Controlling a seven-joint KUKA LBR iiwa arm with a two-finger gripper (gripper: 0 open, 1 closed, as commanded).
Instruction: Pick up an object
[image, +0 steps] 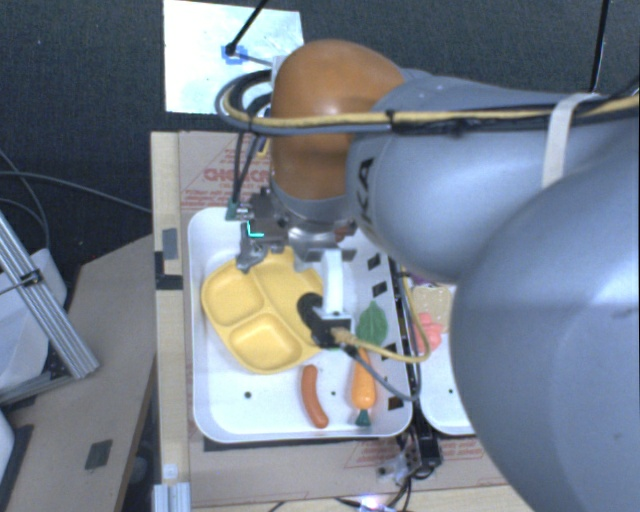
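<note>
A yellow divided plate (245, 315) lies in the left white bin (205, 400). Near the bin's front lie a reddish-brown sausage (314, 396) and an orange carrot (361, 388) with a green top. A green leaf (372, 323) rests just behind the carrot. My gripper (252, 252) hangs low over the plate's far edge, under the orange wrist band (320, 110). The wrist hides whether anything is in its grasp.
The right bin (445, 420) is mostly hidden by the big grey arm (500, 200); a pink thing (430, 326) shows in it. A yellow cable (390, 352) loops above the carrot. A white sheet (200, 60) lies behind the bins.
</note>
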